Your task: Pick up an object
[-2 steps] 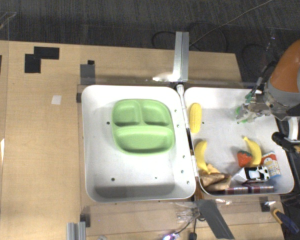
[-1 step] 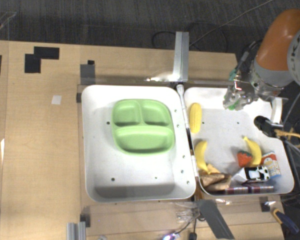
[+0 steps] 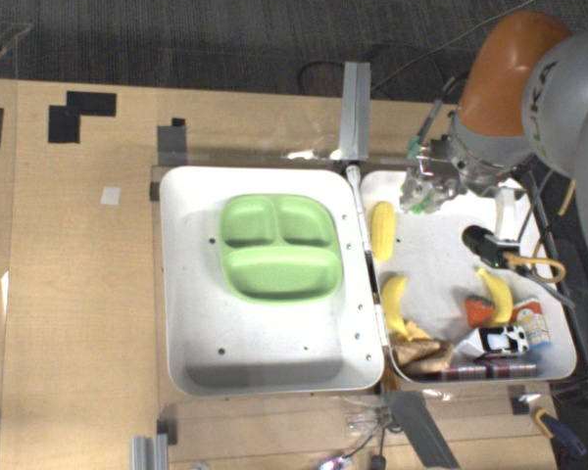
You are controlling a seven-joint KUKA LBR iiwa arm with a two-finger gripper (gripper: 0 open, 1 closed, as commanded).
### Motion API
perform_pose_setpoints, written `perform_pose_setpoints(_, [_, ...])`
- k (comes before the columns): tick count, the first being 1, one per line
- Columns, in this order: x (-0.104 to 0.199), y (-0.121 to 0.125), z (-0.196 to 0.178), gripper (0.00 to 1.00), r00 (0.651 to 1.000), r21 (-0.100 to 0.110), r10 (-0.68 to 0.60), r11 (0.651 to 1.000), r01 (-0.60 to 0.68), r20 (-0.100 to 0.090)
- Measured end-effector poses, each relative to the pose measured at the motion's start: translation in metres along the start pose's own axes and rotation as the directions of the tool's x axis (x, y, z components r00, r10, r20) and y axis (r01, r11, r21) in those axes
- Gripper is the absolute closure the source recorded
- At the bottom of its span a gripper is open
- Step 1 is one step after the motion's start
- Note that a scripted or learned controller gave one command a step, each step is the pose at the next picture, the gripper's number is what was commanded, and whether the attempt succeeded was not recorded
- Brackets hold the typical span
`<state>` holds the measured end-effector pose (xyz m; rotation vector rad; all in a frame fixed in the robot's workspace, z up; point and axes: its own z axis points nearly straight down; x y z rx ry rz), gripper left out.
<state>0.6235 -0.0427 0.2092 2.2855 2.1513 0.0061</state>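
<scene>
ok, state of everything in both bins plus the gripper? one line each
green divided plastic plate: flat, upright, in left bin, nothing on it
left white bin: holds the plate
yellow banana by the divider: lying lengthwise, top of right bin
second yellow banana: lying below it, curved
third yellow banana: lying among clutter, right side
right white bin: cluttered along bottom edge
gripper: over right bin's top edge, nothing visibly held
</scene>
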Motion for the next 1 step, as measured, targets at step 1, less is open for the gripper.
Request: perform_pose_setpoints(1, [-0.0563, -0.0175, 0.0087, 1.0, 0.989, 0.002, 0.149, 0.989, -0.149, 0.001])
